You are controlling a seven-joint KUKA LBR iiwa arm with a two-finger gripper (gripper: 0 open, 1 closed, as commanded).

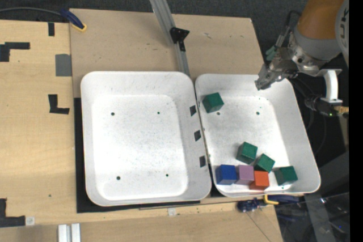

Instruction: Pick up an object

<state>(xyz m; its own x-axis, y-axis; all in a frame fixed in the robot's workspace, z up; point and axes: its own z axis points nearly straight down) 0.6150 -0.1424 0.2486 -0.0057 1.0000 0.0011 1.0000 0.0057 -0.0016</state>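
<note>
At the left of the frame the wooden desk [34,122] carries black tape marks, and a blue and yellow clamp [74,18] sits at its upper left edge. The left white bin [91,122] lies in the middle. A slanted aluminium bar [159,0] comes down from the top to the seam between the bins. The right white bin [300,139] holds one green cube [213,102] alone in its upper left part; along its lower edge cluster a blue cube [227,173], a purple cube [246,173], a green cube [248,152], an orange cube [261,179], and two more green cubes [265,162] [285,174]. The gripper [264,83] hangs over that bin's upper right rim, holding nothing; whether it is apart or together cannot be told
</note>
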